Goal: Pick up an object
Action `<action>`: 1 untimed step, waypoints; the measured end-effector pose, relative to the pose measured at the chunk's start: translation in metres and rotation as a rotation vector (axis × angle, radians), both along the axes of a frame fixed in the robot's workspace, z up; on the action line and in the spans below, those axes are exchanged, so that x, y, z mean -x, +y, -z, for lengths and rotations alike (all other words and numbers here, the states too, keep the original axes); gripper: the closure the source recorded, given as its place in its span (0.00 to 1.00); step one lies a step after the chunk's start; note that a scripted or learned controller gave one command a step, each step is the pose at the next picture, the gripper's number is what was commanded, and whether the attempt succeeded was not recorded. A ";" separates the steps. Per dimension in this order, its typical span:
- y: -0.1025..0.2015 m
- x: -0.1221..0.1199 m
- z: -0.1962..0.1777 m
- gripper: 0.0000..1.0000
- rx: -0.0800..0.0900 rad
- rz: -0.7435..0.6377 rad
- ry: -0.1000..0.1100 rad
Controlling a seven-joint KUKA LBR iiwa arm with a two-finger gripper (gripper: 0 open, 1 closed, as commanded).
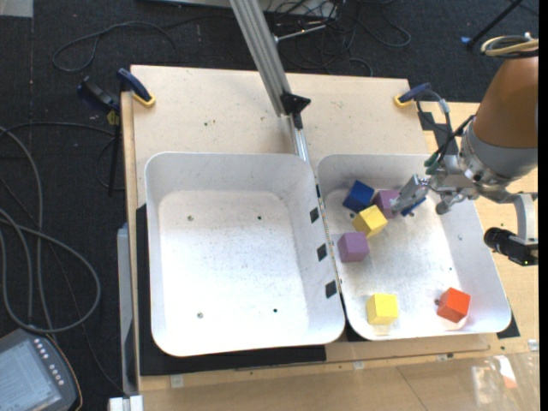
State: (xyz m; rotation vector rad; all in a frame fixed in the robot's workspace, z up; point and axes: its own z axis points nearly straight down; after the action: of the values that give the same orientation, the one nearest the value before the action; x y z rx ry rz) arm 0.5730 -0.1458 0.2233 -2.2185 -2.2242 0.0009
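Observation:
In the right bin [479,255], my gripper [409,200] hangs low near the back, reaching in from the right. It sits right beside a small mauve block [388,199], touching or nearly touching that block's right side. A blue cube [359,195] lies just left of the mauve block, with a yellow cube [372,220] in front of it. A purple cube [353,247] rests a little further forward. Near the bin's front edge lie a second yellow cube [382,308] and an orange cube [454,304].
The left bin [171,229] lies beside the right one, their walls meeting at the middle. A slanted metal pole [261,45] rises from the bench behind the bins. Blue-and-yellow clamps [137,88] hold the bench's back corners.

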 end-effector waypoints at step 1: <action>0.000 0.000 0.000 0.00 0.000 0.002 0.000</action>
State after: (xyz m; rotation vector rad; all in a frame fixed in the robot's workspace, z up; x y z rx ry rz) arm 0.5730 -0.1459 0.2234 -2.2206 -2.2220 0.0004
